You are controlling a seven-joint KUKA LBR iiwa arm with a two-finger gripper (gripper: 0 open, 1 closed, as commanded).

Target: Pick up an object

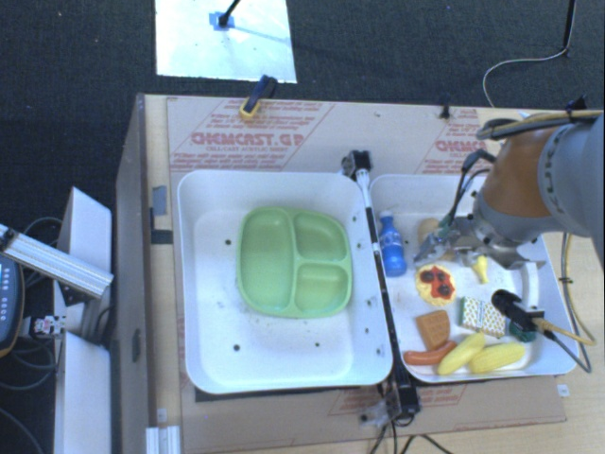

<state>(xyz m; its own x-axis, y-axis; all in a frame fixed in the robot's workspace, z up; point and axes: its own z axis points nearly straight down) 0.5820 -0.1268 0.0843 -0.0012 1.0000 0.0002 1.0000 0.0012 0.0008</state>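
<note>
The small blue plastic bottle (391, 247) with a white cap is one thing the arm could pick. It stands in the right white bin (558, 372), close to the wall between the two bins. The jaws (437, 247) are low in this bin, at about 3 o'clock from the bottle and near it. They are just above the little round toy pizza (436, 285), at its 12 o'clock. I cannot tell if the jaws are open or closed, and I see nothing held in them. I think the arm is reaching down to grab, so the pick is not done yet. Next it must close on one toy and lift straight up. The left white bin (217, 372) holds a light green plastic plate (294, 260) with three parts, at 9 o'clock from the bottle. Both bins sit on the table (284, 130)
</note>
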